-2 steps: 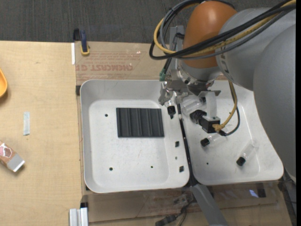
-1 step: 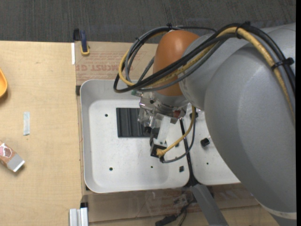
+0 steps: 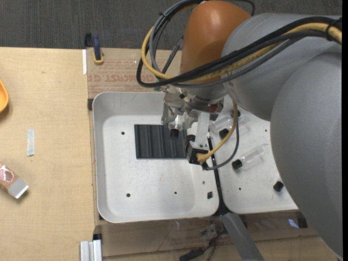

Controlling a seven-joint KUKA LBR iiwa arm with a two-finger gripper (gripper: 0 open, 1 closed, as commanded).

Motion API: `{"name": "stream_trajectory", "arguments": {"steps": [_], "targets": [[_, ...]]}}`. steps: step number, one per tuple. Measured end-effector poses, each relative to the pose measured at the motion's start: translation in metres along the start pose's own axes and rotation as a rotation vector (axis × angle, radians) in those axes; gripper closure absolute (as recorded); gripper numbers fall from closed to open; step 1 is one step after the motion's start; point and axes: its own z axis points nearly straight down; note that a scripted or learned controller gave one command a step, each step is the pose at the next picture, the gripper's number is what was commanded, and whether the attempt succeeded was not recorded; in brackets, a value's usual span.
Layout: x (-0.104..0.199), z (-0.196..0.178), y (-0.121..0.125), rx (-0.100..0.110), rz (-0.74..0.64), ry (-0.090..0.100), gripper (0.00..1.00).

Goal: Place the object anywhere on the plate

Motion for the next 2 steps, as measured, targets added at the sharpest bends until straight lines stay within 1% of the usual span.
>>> {"name": "stream_trajectory", "arguments": {"steps": [1,2], "targets": [[0.0,0.0,0.0,0.0,-0.001,0.0,0.0],[0.049,0.145,-0.067,0.002,-0.114,-0.001,0.0]]}}
